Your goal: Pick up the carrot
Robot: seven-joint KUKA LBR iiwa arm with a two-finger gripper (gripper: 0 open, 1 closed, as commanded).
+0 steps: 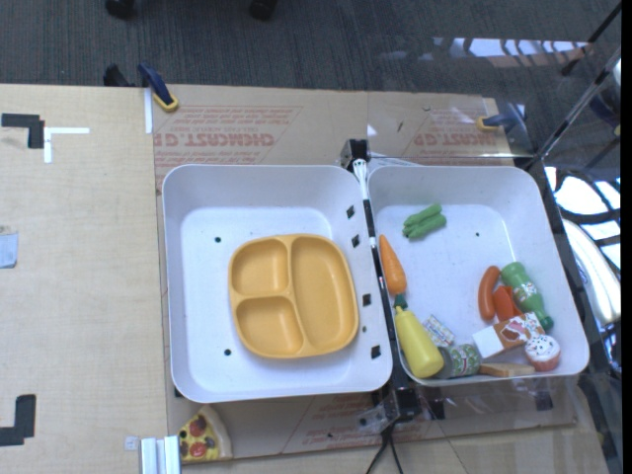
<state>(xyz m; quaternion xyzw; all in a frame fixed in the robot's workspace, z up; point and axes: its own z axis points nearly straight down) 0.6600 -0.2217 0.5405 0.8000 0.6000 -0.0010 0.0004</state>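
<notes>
Bins [188,294] white. Tray [293,294] yellow-orange, plain. Carrot [392,267] orange, green tip. Bean pods [425,221] green. Bottle [417,343] yellow. Second bottle [525,293] green, white label. Sausage [488,292] red-orange. Bench [74,294] pale wood tone. Cardboard [232,131] brown, red print. Pizza slice [201,437] yellow, red spots.

Two bins sit side by side on the counter [79,265], the left bin [188,265] holding a divided plate [293,295] at its centre. In the right bin [523,205], the carrot [392,266] lies against the left wall, a bottle [417,344] just below it, bean pods [425,221] toward the upper middle, and other toy foods [513,314] crowd the lower right corner.
</notes>
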